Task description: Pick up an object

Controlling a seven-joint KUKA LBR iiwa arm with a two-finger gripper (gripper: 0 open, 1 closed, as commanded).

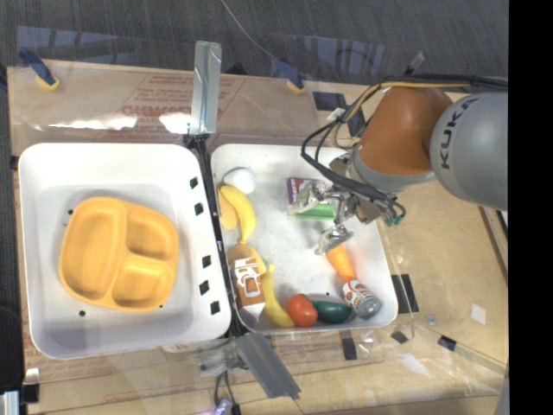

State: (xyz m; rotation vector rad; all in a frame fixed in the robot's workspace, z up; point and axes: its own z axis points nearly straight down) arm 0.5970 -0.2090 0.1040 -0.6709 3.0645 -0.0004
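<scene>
fingers (pixel 339 229) hang low over the right bin (pixel 380 251), and you cannot tell from this slanted view whether they are apart or together; nothing shows clamped between them. you'll see the grey arm (pixel 471 145) with its orange band reaching in from the right, the wrist tilted down toward the bin floor.

just below the fingers, touching or nearly so, lies the orange carrot (pixel 341 260), pointing down toward a small can (pixel 361 297) with a red label. up and to the left of the fingers sits a green bottle (pixel 314 210) lying against a crumpled purple and white packet (pixel 301 192); both are just beside the fingers.

further left of the fingers, along the bin's left wall, you have a white egg (pixel 239 180), a yellow banana (pixel 239 212), and a brown bottle (pixel 247 279). below and left of the fingers, by the bin's near wall, a second banana (pixel 273 305), a red tomato (pixel 301 310) and a dark green vegetable (pixel 332 310) lie touching in a row.

well apart to the left, the left bin (pixel 43 180) holds a yellow divided tray (pixel 118 252). both bins rest on the counter (pixel 432 353).
</scene>
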